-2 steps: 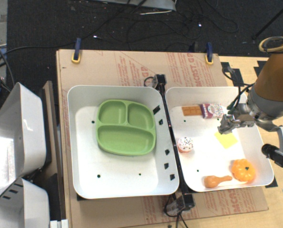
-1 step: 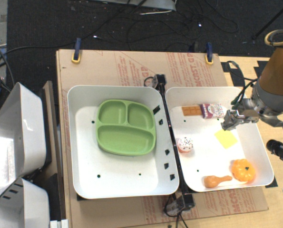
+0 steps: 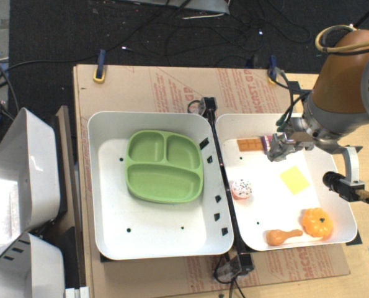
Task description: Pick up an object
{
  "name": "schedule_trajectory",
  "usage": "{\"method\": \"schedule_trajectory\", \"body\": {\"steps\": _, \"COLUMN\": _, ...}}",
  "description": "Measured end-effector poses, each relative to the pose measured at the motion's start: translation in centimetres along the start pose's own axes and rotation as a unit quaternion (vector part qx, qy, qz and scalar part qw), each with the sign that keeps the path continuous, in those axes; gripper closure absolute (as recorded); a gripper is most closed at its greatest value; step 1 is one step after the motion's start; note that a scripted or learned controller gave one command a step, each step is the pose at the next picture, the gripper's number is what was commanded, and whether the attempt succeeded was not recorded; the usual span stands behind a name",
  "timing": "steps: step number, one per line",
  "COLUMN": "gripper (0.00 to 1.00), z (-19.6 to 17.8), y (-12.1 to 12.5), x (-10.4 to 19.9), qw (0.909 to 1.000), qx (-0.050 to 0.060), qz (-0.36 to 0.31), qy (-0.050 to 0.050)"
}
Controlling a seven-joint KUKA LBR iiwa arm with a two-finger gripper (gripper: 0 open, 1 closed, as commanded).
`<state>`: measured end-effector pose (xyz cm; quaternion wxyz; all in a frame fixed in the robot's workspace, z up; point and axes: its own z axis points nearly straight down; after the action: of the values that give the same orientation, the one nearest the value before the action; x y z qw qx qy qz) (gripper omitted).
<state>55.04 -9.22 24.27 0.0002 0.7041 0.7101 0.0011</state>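
- The brown board (image 3: pixel 172 85) lying on the desk under the two bins carries red printed lettering, repeated in several places.
- Above the left bin the print runs slantwise and upside down; its letters are too small and faint to read.
- Above the right bin, near the blue clamp (image 3: pixel 272 67), another red line stands reversed; it too cannot be made out.
- Along the board's front edge, below the right bin, a red line reads roughly "McMASTER", though the letters are unclear.
- Nothing in the bins bears readable text.
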Motion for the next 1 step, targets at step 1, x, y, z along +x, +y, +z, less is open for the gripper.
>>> {"method": "schedule_trajectory", "body": {"steps": 1, "gripper": 1.00, "z": 0.64, "y": 2.80, "x": 4.40, "qw": 1.0000, "qx": 0.000, "qz": 0.001, "qy": -0.001}}
